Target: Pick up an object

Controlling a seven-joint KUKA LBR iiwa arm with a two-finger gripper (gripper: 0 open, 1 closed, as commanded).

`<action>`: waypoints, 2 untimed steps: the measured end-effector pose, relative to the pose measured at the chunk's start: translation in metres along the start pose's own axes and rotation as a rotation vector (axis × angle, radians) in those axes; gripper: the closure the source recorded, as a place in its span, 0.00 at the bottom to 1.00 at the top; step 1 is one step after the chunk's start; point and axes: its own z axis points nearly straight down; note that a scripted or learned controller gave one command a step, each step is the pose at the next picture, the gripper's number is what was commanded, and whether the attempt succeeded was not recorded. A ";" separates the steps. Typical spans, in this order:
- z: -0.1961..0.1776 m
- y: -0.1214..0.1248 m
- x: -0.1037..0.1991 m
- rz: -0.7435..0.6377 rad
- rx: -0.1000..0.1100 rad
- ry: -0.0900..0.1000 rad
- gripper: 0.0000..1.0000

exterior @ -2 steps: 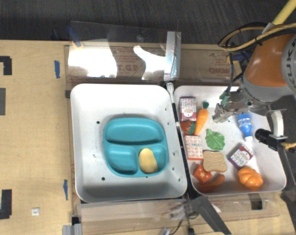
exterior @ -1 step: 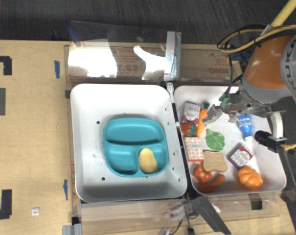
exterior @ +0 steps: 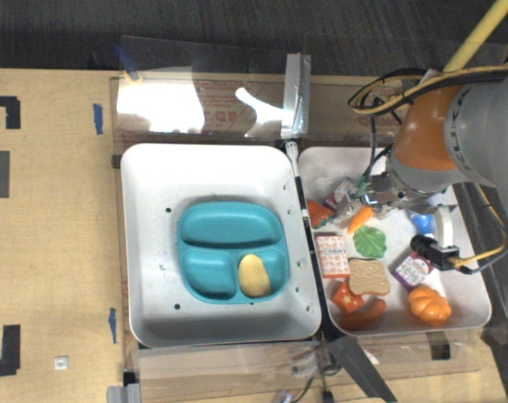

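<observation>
Hovering just above the carrot point(exterior: 360, 218), the claw point(exterior: 364, 198), whose spread cannot be told, should centre over it clear of the green leaf point(exterior: 370, 242) below.

Your right bin's point(exterior: 480, 309) toy food, orange carrot point(exterior: 360, 218) by green leaf point(exterior: 370, 242), bread slice point(exterior: 369, 278), small pumpkin point(exterior: 430, 305), yellow potato point(exterior: 254, 275) in your teal tray point(exterior: 228, 225)

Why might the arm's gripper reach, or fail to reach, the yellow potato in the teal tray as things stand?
Probably reachable: the potato lies uncovered in the teal tray, nothing above it. The gripper is over the right bin.
</observation>
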 end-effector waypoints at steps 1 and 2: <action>-0.009 0.000 0.000 0.000 -0.001 0.001 1.00; -0.133 0.052 0.056 0.025 -0.008 0.006 1.00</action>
